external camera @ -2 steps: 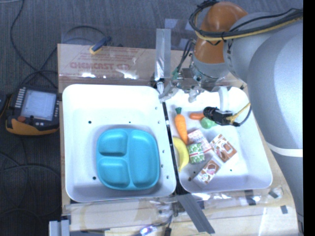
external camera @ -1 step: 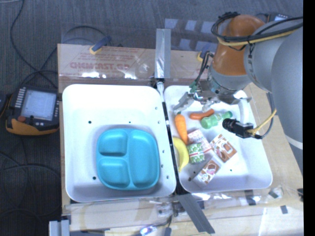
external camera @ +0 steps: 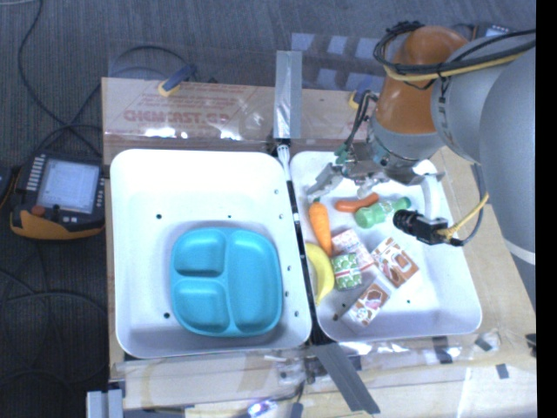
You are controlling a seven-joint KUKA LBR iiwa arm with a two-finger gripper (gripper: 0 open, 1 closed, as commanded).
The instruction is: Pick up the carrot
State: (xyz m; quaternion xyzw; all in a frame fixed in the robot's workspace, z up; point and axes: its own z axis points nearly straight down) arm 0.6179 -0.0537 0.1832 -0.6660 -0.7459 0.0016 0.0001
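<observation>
The carrot (external camera: 320, 224) is orange and tapered. It lies lengthwise near the left wall of the right bin (external camera: 452, 307), with nothing gripping it. My gripper (external camera: 346, 179) hovers over the back of that bin, just beyond the carrot and a little to its right. Its fingers are spread open, with nothing between them. The grey arm with its orange band (external camera: 418, 77) comes in from the upper right.
Around the carrot lie a small red pepper (external camera: 357, 204), a green bottle (external camera: 380, 212), a banana (external camera: 321, 270) and several small snack boxes (external camera: 350, 265). The left bin (external camera: 139, 190) holds a blue divided plate (external camera: 226, 281). A teach pendant (external camera: 57, 194) sits off the bench at left.
</observation>
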